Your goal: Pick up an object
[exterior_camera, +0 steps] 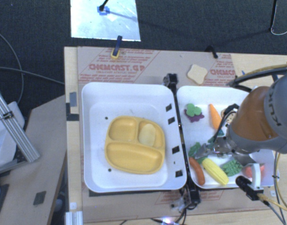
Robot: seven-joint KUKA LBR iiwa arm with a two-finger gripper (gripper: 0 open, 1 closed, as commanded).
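The claw (210, 148) is low inside the right bin (205, 93), near the bin's left wall, at the end of the grey arm (263, 121) that comes in from the right. Its metal fingers are partly hidden by the wrist and the toys around them, so I cannot tell if they are spread or closed, and nothing is clearly seen between them.

The toys lie all around the claw. Just below it is a yellow corn cob (215, 171), lying slanted. Below and to the left of the claw is a red sausage (197, 170), beside the corn. A dark green leafy piece (195, 149) is just left of the claw, very near or touching it. Above the claw stands an orange carrot (215, 116), and above-left is a bunch of purple grapes with green leaves (193, 112). A green broccoli-like piece (232, 167) is below and to the right.

The left bin (94, 95), well to the left of the claw, holds a yellow divided plate (134, 144). On the counter (148, 62) beyond the bins lies a slice of toast (197, 73).
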